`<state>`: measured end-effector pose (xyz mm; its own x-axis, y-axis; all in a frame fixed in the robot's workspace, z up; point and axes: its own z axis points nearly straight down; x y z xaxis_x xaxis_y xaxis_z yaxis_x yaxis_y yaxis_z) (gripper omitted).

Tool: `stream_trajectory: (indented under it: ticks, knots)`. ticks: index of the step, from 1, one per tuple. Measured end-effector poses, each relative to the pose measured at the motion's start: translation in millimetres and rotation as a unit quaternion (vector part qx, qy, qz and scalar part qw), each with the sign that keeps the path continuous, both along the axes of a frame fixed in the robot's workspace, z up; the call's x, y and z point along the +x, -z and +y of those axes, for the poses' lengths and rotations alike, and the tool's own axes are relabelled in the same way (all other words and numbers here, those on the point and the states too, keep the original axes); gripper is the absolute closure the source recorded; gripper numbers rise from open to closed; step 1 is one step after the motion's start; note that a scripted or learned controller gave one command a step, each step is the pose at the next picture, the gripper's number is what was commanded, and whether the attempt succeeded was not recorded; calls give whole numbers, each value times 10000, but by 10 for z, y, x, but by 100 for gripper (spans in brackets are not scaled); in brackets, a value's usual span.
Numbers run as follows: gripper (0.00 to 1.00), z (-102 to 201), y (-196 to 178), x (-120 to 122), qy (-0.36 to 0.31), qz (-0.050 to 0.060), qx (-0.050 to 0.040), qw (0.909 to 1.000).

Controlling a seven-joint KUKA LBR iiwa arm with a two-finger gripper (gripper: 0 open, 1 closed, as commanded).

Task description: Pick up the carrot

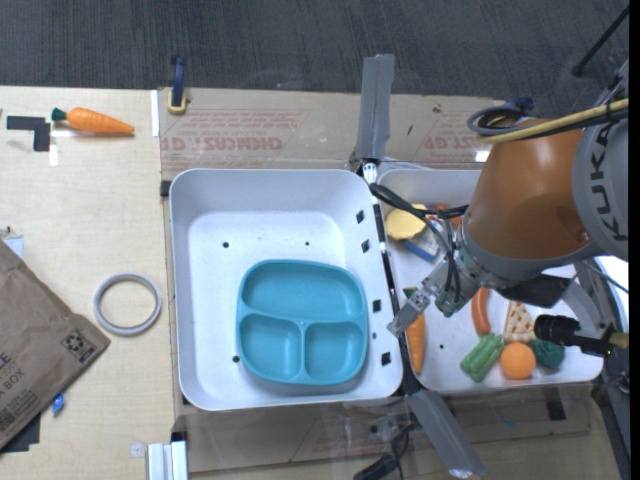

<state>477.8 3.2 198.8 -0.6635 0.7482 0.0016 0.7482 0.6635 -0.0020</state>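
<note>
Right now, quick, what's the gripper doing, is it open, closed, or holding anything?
Gripper: low in the right bin, just above the carrot by the bin's left wall; open or closed cannot be told.

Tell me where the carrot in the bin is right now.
The carrot lies in the right bin, against its left wall near the front, just below the gripper and left of the green vegetable.

bright even light, soft shadows, sharp

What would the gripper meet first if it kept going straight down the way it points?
Most likely the carrot lying at the left edge of the right bin: the gripper sits just above its upper end. Depth is hard to judge from this slanted view.
</note>
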Motion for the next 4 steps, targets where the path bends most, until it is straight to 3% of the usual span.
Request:
stream_trajectory:
  ticks: [1,2,3,4]
  knots:
    - [0,-539,78,0,-669,-4,4,9978]
    - [0,-1084,1073,0,-2446,-17,7,9696]
    - [0,-251,72,9,-2771,-22,4,9608]
    - [0,-679,72,7,-4811,-25,6,8766]
